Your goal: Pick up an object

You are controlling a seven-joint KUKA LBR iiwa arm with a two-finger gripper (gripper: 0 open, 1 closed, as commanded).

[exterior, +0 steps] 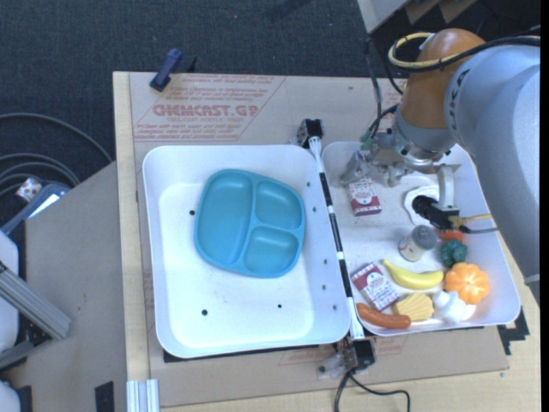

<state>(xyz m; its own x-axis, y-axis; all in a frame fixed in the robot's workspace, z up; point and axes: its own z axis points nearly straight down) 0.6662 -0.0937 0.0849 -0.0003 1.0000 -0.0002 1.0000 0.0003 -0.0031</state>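
Two white bins on the counter (129,230); hand over the right one.
Left bin (171,316): blue divided plate (250,223). Right bin (497,303): red carton (365,200), banana (413,275), orange (467,282), hot dog (383,318), further small items. Hand (377,166) just above the carton; finger opening and contact cannot be told.

A fixed camera looks down at a slant on the surface (214,110), taking in both bins (163,230), the arm (489,93) entering from the right.
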